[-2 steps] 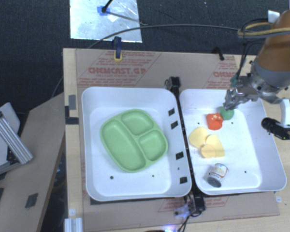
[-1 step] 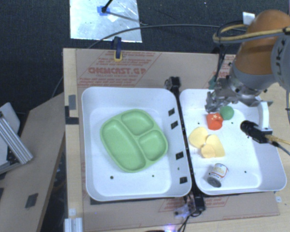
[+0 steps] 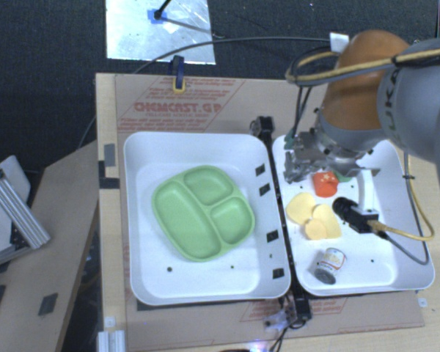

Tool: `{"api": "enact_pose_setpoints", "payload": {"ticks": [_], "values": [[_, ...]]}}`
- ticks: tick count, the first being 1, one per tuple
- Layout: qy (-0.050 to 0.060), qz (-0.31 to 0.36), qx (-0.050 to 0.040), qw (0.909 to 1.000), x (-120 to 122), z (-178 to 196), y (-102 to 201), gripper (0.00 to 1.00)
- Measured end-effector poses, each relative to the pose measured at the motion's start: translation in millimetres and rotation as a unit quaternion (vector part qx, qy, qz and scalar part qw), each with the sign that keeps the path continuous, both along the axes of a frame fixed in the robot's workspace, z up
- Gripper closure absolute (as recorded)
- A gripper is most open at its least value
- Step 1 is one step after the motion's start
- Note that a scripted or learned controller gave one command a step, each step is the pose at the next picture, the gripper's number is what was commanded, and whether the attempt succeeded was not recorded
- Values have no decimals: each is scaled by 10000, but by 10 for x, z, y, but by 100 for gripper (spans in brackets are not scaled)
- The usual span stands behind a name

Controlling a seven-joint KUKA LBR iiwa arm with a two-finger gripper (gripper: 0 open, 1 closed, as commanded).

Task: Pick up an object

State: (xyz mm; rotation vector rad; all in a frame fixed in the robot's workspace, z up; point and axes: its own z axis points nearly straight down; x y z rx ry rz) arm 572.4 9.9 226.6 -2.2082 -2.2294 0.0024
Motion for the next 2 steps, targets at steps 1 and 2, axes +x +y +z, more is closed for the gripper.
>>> {"api": "enact_pose_setpoints", "payload": {"ticks": [1,2], "values": [[-7,1,0,10000,-45,-5,549,100],[0,-2,-3,10000,-245,-127,1000,100]]}}
